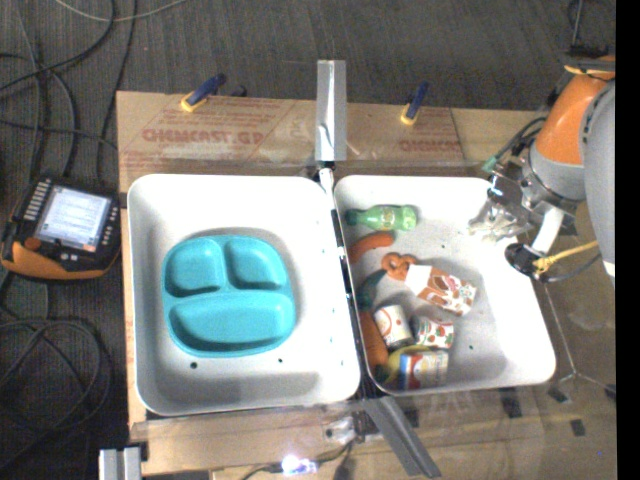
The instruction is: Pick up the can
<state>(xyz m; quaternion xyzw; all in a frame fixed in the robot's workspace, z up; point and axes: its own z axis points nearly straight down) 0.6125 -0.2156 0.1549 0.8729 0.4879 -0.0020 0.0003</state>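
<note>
Three small cans lie close together at the front of the right bin (520, 368). One is white and red (392, 325), one has a patterned label (433, 333), and a colourful one (424, 369) lies on its side by the front wall. My gripper (493, 218) hangs over the bin's far right corner, well away from the cans, with nothing visibly in it. The orange-banded wrist (565, 128) rises behind it at the right edge.
The right bin also holds a green bottle (383, 217), an orange sausage-like piece (367, 245), a pretzel (398, 264) and a small printed carton (445, 290). A blue divided plate (231, 294) lies in the left bin (150, 208). A tablet (62, 223) sits on the floor at the left.
</note>
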